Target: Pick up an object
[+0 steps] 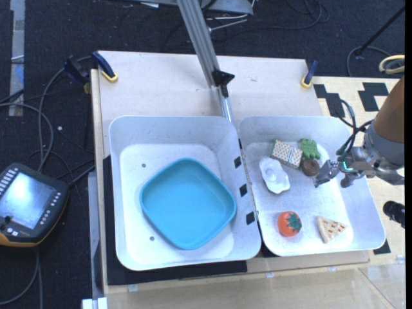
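Note:
The right bin [360,201] holds several small objects: a speckled beige block [286,152], a green toy [309,148], a dark brown lump [310,167], a white shell-like piece [275,175], a red tomato with a green top [290,223] and a pizza-slice wedge [330,228]. My gripper [335,174] hangs over the right bin's middle right, just right of the brown lump, with its two dark fingers spread apart. Nothing sits between them.
The left bin [125,172] holds a blue square dish [187,202]. A slanted metal pole [203,37] rises behind the bins. A teach pendant [26,201] lies on the floor at the left. Yellow clamps [107,74] mark the board's back corners.

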Available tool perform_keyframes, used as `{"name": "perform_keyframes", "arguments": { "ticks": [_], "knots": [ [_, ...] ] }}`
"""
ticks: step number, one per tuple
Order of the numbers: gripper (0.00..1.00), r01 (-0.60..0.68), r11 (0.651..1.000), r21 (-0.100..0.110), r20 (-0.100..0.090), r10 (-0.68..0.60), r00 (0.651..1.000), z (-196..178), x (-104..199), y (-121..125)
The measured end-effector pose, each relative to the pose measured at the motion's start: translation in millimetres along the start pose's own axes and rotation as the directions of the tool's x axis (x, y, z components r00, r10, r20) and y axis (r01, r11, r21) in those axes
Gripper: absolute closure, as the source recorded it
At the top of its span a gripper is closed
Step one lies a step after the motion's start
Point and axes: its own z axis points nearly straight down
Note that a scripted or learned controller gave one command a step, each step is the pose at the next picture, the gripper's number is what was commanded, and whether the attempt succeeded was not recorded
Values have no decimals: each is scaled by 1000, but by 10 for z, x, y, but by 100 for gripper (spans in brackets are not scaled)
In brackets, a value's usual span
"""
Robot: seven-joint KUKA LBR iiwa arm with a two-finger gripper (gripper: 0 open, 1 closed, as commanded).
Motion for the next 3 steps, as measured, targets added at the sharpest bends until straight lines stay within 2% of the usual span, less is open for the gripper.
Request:
{"name": "perform_keyframes", "arguments": {
  "ticks": [1, 3],
  "knots": [
    [0, 0, 1000, 0, 0, 0, 1000, 1, 0, 0],
    [0, 0, 1000, 4, -1, 0, 1000, 1007, 53, -102]
  ]
}}
